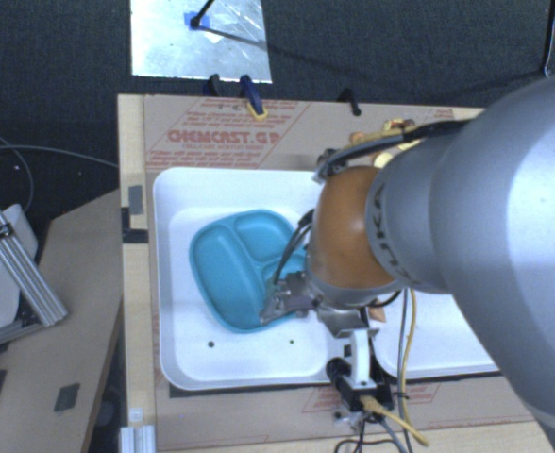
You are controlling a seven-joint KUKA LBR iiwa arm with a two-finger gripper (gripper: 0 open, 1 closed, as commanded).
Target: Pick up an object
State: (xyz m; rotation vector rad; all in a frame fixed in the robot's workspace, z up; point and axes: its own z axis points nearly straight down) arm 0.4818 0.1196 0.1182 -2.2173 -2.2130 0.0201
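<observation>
A blue divided plate [240, 267] lies flat in the left white bin [178, 347], towards its middle and right. The grey arm with its orange band [348, 239] comes in from the right and hangs over the boundary between the two bins. My gripper [290, 302] sits low at the plate's right edge, and its metal end appears to meet the rim there. The arm's bulk hides the plate's right side.
The right white bin [447, 347] is mostly covered by the arm. Yellow and black cables [377, 399] dangle from the wrist over the bins' front rim. A cardboard sheet [226, 135] lies behind the bins, with a shiny metal plate [197, 26] farther back.
</observation>
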